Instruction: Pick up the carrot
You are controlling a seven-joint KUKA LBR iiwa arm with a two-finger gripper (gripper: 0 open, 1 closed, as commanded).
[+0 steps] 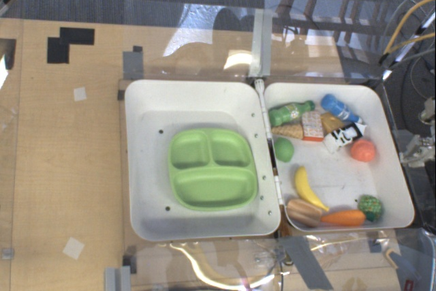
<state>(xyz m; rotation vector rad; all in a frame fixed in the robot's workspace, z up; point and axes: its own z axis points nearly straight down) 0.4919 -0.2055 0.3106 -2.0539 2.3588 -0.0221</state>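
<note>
Camera view has the carrot [343,217] lying untouched at the right bin's [390,146] near edge, between hot dog [305,212] and broccoli [369,206]; tool state: cannot tell. Approach and descent come next.

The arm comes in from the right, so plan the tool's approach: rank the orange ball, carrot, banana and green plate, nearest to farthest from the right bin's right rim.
1. Orange ball, right bin, close to the right rim.
2. Carrot, right bin, along the near rim.
3. Banana, right bin, left of the carrot.
4. Green plate, middle of the left bin.
</note>
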